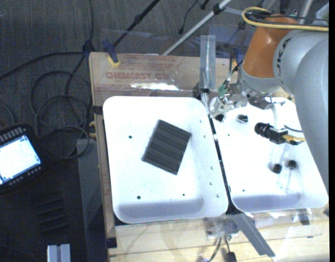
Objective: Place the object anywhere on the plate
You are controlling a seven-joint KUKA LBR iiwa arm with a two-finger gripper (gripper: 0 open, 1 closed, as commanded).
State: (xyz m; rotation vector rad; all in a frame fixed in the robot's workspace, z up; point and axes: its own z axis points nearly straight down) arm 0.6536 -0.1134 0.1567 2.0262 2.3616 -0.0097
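I see the dark ridged plate lying flat in the left bin, but the object I cannot identify. The gripper is at the far edge between both bins; whether its jaws are wide or narrow I cannot tell. My worry: it strikes the rim. Grey carpet and cables surround the bench

arm: enters from right, wrist bent down | end effector: low, near frame centre
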